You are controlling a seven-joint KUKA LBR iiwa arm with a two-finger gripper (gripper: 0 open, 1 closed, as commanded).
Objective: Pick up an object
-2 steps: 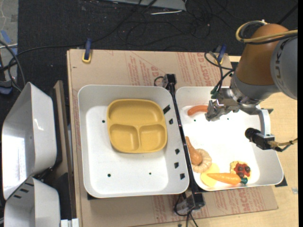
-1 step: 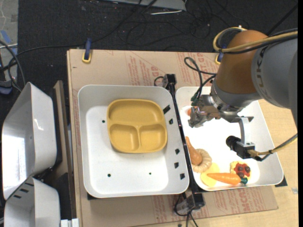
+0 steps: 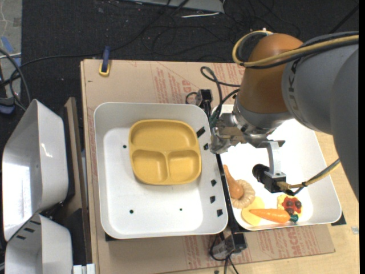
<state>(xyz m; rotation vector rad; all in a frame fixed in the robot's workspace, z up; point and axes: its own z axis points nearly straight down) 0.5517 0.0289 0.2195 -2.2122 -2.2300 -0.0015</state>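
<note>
Toy food lies at the near edge of the right bin (image 3: 325, 153): a drumstick (image 3: 238, 188), a carrot (image 3: 270, 214) and a small red piece (image 3: 292, 204). The end effector (image 3: 219, 140) hangs at the bins' shared border; its opening I cannot tell. The left bin (image 3: 108, 170) holds a yellow divided plate (image 3: 165, 151).

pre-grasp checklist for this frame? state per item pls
1. Candidate objects in the right bin: ok. A toy shrimp, a toy carrot and a small red-and-yellow toy lie near its front edge.
2. Objects separated: not ok. They sit clustered close together on a yellow piece.
3. Gripper over a target: not ok. It sits near the divide between the bins, above the shrimp in the view.
4. Finger state: cannot tell.
5. Anything held: cannot tell.
6. Left bin: ok. It holds a yellow divided plate, flat, away from the toys.
</note>
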